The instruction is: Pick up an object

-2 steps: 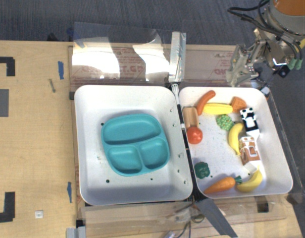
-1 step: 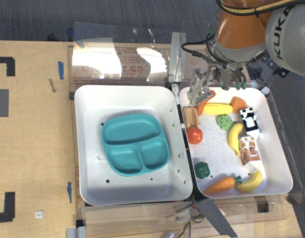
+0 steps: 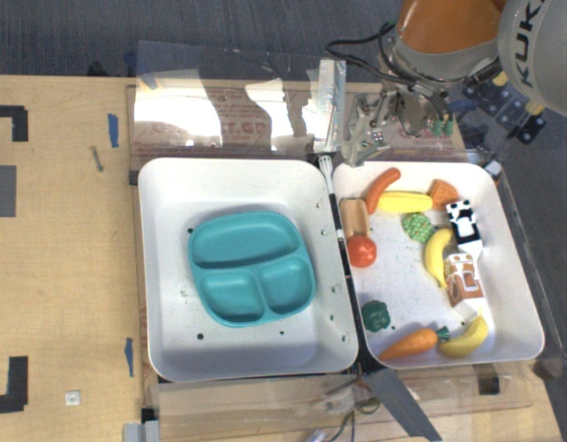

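jaws can't be read from this angle, too much clutter under the wrist; gripper [image 3: 400,118] hangs above the far rim of the right bin [image 3: 518,274], nothing seen between it and any item, arm [image 3: 454,12] w/ orange band coming in from top right

objects to pick all lie in the right bin: orange pepper [image 3: 383,185] at the far edge nearest the gripper, yellow banana [image 3: 403,202] just beside it, orange wedge [image 3: 443,191] to its right, green bumpy piece [image 3: 417,226] below the banana. wooden block [image 3: 354,217] sits by the left wall w/ a red tomato [image 3: 362,251] touching its near end. black-and-white cow toy [image 3: 464,223] on the right side, 2nd banana [image 3: 437,254] curved next to it, small carton [image 3: 465,279] just below. near edge: dark green broccoli [image 3: 376,316], carrot [image 3: 410,343], 3rd banana [image 3: 468,337] beside the carrot

left bin [image 3: 164,247] holds a teal divided tray [image 3: 252,267], three compartments, sitting about centre

both bins rest side by side on a wood bench [image 3: 53,247]; clear plastic sheet [image 3: 228,109] behind the left bin, black tape marks on the bench at far left
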Tool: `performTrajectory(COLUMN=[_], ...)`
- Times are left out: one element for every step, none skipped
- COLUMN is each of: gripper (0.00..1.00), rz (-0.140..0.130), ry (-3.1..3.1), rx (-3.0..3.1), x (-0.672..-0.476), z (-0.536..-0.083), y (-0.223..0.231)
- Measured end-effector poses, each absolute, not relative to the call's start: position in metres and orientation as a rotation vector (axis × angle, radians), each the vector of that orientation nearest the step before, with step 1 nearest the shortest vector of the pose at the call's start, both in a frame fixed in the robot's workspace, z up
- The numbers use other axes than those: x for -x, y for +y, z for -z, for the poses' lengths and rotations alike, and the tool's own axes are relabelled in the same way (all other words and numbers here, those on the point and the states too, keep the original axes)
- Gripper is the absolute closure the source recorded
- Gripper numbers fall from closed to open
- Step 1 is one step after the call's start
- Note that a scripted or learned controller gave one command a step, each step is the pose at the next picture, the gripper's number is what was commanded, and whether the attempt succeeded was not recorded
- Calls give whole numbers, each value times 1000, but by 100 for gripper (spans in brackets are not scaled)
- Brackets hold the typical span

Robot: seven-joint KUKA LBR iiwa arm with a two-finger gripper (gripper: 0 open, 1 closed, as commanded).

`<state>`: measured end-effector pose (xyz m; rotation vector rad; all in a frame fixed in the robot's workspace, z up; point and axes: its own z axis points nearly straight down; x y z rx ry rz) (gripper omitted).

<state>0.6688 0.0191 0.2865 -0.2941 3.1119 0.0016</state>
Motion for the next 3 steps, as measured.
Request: performTrajectory(gripper=[100,100,100], rz=[-1,-2,1], ry=[3131,3124,3144], rx=[-160,-351,-132], x=[-549,-644,-611], z=[-360,-280,-181], y=[-14,31,-33])
